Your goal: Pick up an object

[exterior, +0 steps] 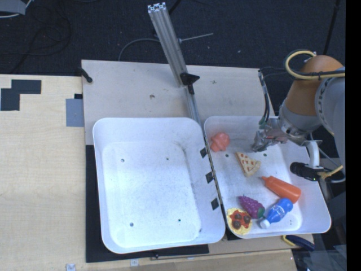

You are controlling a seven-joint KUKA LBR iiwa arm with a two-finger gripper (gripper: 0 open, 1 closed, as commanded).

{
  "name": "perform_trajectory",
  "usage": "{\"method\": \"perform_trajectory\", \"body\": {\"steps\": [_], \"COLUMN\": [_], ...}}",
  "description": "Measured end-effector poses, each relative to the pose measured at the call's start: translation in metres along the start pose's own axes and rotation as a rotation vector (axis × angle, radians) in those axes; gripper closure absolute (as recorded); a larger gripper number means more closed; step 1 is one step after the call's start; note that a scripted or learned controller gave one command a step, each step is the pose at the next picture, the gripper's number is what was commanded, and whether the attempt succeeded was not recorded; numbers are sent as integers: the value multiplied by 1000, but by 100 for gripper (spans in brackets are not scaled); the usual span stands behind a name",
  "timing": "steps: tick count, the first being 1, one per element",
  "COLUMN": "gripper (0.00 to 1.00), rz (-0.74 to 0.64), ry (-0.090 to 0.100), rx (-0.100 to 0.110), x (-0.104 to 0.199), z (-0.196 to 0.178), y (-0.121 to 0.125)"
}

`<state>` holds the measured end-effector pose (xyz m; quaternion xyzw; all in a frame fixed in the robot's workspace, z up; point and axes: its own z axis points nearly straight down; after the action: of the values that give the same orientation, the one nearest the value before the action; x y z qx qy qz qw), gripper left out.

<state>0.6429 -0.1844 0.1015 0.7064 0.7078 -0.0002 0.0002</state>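
The grey arm with its orange band (312,89) reaches in from the right, and its two-finger gripper (263,141) hangs low over the upper part of the right-hand shallow white bin (316,222). The tool is small and dark against the bin floor, so whether it is released or clenched cannot be told, and nothing can be seen caught in it.

Just below and left of the gripper lies a tan wedge with a criss-cross top, like a slice of waffle or pie (248,164); it sits flat on the bin floor, near the gripper but apparently not touching it. A pinkish-red rounded lump (219,141) rests near the bin's upper left corner, close to the wall shared with the other bin. To the right of the wedge an orange bottle-shaped toy with a red end (281,187) lies on its side at a slant. Along the lower edge sit a purple bunch of grapes (251,205), a small yellow disc with red and dark spots (239,220) and a blue-and-white bottle (276,213) lying tilted, the three close together.

The left-hand shallow white bin (148,185) sits alongside.
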Motion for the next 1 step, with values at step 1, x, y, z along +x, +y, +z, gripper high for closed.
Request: {"method": "perform_trajectory", "body": {"steps": [1], "gripper": [100], "rz": [1], "ry": [0], "rx": [-5], "x": [9], "z": [-58], "y": [2]}}
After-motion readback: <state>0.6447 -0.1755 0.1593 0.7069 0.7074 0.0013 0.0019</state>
